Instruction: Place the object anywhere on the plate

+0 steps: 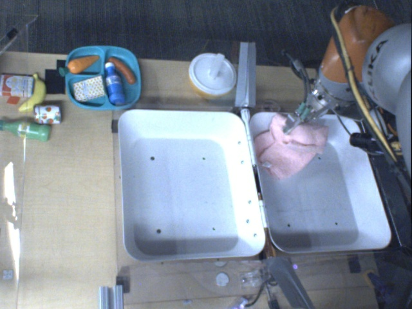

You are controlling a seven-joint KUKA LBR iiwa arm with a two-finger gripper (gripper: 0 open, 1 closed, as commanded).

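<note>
A crumpled pink cloth (291, 149) lies in the upper left part of the right white bin (360, 230). My gripper (296, 122) comes in from the upper right and sits at the cloth's top edge, touching or just above it. The grey arm with its orange band (344, 44) rises behind it. The plate is a blue divided dish (136, 82) on the wooden bench at the far left, beyond the left bin (187, 243). It holds a toy carrot, a sausage, a blue bottle and a cracker.
A yellow cup with a white lid (212, 74) stands behind the bins next to a metal post (244, 76). A banana (33, 92), a small can (47, 114), a green bottle (26, 131) and a carton (14, 85) lie left of the plate. Cables hang along the right.
</note>
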